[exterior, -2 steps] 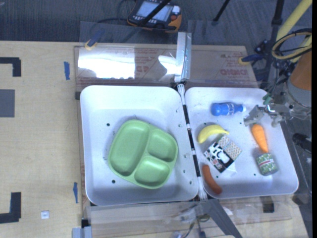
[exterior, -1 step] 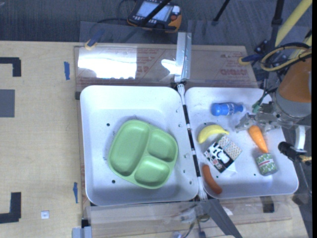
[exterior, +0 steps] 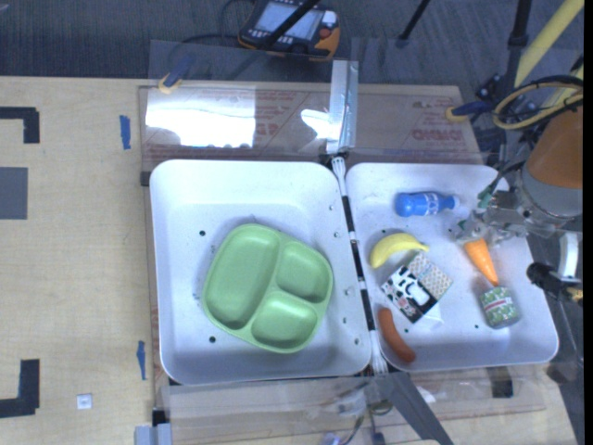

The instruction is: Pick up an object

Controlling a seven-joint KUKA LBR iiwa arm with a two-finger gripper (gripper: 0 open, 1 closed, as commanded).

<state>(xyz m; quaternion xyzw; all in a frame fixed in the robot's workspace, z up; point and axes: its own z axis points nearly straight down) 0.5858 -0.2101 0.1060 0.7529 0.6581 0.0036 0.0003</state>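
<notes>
The right bin (exterior: 519, 346) holds several small objects. A blue bottle (exterior: 424, 203) lies at the back, with a yellow banana (exterior: 396, 247) in front of it. A black-and-white patterned packet (exterior: 417, 288) lies mid-bin, and a red-orange sausage-shaped piece (exterior: 397, 337) rests by the front left wall. An orange carrot (exterior: 482, 260) lies toward the right, with a small green can (exterior: 498, 306) just in front of it. My gripper (exterior: 485, 225) hangs over the carrot's far end, at the end of the grey arm with its orange band (exterior: 561, 156).
The left bin (exterior: 176, 248) carries a green divided plate (exterior: 267, 287). A metal divider (exterior: 343, 109) and clear panels stand behind the bins. Cables and a handheld pendant (exterior: 287, 24) lie at the back. Wooden bench surface stretches to the left.
</notes>
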